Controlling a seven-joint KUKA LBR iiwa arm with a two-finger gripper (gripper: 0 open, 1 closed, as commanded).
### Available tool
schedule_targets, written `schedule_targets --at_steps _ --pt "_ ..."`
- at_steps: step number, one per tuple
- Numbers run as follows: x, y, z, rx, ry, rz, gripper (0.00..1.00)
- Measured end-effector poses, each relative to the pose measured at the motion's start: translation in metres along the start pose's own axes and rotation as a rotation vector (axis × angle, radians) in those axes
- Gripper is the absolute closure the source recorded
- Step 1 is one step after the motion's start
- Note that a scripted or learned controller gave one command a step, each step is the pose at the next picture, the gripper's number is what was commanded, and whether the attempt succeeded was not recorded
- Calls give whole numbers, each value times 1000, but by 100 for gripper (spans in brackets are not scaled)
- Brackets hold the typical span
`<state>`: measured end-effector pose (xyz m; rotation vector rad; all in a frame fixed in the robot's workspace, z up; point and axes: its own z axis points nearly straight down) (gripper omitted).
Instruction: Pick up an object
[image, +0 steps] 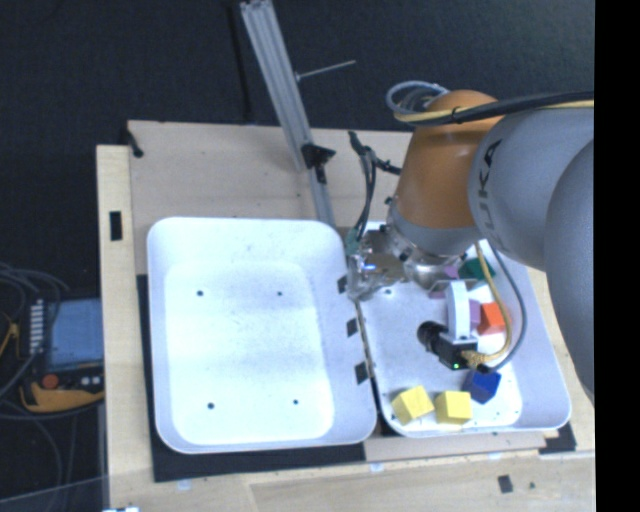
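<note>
Two yellow cube-shaped blocks (412, 404) are sitting side by side against the near rim of the right shallow white bin (540, 400). A small blue block (484, 386) is lying just beside them, and an orange block (491, 318) is lying farther back, close under the arm. The pincer (366, 268) is hanging over that bin's left wall, near the seam with the left shallow white bin (250, 235). Glare and clutter are hiding its opening, so I cannot tell how wide it is standing or whether anything is in it. Descending here is likely risking a strike on the paired rims, since no block is lying beneath it. The crowded yellow and blue pieces are inviting a double pinch or a shove into the wall. Bare bin floor between pincer and blocks is offering room for approaching.
</note>
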<state>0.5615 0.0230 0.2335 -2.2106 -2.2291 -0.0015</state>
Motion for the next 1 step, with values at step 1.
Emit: schedule_targets --at_steps 1 --pt "44 -18 -7 0 0 0 100"
